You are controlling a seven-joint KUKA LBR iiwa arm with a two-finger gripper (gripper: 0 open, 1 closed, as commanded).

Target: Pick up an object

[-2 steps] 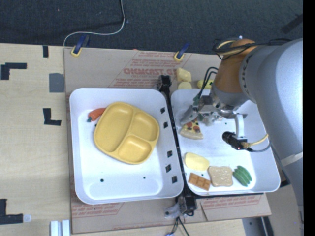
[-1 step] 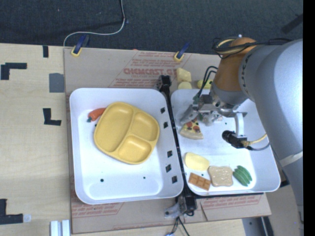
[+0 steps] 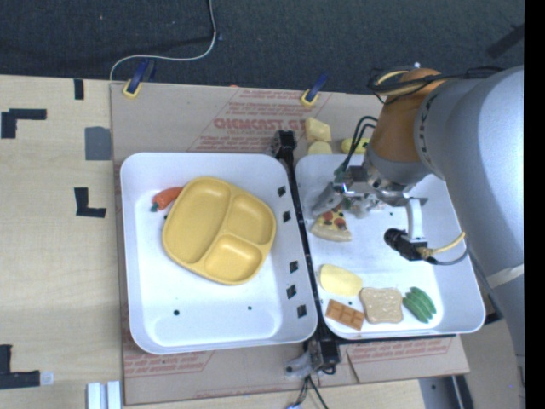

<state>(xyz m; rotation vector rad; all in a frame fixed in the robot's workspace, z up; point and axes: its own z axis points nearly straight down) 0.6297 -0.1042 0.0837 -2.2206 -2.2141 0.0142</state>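
A grey robot arm's gripper (image 3: pixel 334 199) hovered in the right bin (image 3: pixel 443 220), fingers spread wide just above a toy pizza slice (image 3: pixel 332 227), gripping nothing, near the bin's left wall.

The two bins (image 3: pixel 140 228) looked like smooth, slightly glossy white plastic. The yellow plate (image 3: pixel 220 228) was a matt plastic with a soft sheen along its ridges. Beneath them lay a sheet of plain brown cardboard (image 3: pixel 213 122) with red print, dull and papery, on a bench (image 3: pixel 51 254) of pale, wood-like laminate. The arm (image 3: pixel 485 160) had a smooth grey painted shell, faintly shiny, with a glossier orange band (image 3: pixel 400 126). The gripper (image 3: pixel 328 201) seemed to be bare metal, though it was too small to tell. The toy foods, such as the toast (image 3: pixel 381 305), looked like matt plastic.
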